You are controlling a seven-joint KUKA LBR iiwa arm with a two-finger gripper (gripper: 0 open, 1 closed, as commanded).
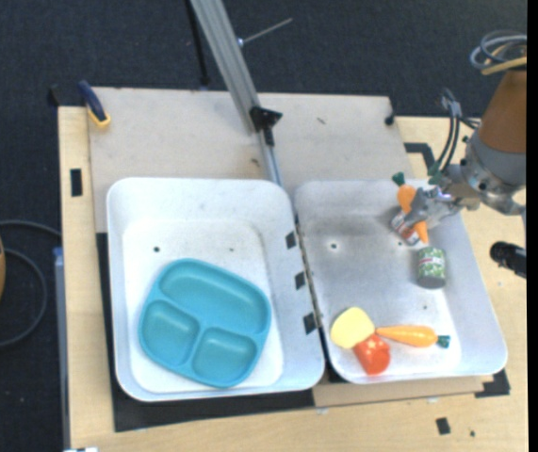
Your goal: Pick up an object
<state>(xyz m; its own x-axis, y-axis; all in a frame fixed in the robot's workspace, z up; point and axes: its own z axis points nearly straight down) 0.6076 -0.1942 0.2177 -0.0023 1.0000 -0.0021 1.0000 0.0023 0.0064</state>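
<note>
Carrot [407, 199] between gripper [414, 217] fingers, upper right bin [344, 252], above can [430, 266]; clamped, seemingly. Grasp made; lift not yet evident.

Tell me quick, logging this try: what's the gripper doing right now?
Gripper: over the right bin, at an orange carrot-like piece; open or shut cannot be told.

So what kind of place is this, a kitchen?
More likely a robot test bench: a robot arm reaches over two white bins, one holding toy food like a plastic carrot.
</note>
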